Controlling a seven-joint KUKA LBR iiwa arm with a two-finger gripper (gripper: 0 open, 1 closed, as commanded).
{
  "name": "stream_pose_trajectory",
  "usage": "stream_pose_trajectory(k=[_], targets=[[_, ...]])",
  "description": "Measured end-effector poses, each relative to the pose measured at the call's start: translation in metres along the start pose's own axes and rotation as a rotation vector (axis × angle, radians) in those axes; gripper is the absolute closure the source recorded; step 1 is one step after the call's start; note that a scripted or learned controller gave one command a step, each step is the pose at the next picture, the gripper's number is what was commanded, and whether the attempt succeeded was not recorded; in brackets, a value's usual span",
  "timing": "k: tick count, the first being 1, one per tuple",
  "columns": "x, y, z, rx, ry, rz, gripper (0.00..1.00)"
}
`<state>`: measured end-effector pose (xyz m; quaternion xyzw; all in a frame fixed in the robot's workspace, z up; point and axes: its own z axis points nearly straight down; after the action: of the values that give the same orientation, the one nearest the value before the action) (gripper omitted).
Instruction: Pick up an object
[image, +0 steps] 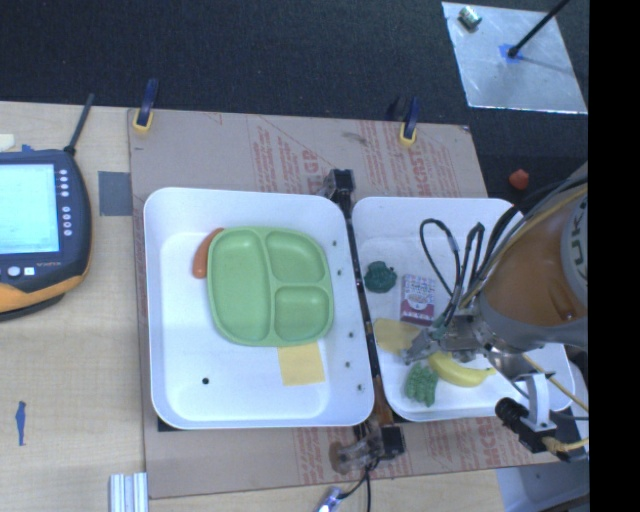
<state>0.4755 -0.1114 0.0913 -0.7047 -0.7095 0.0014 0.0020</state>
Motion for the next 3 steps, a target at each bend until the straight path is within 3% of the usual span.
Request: stream_pose_trajectory(k=[1, 2, 3], targets=[[-0.001, 0.000, -0.010, 0.002, -0.001, -0.004, 1.00], [-0.064, 0.000, -0.094, -0.003, -0.001, 0.004, 1.00], [-0.018, 0.090, -0.124, -0.003, 0.000, 0.003, 1.00]])
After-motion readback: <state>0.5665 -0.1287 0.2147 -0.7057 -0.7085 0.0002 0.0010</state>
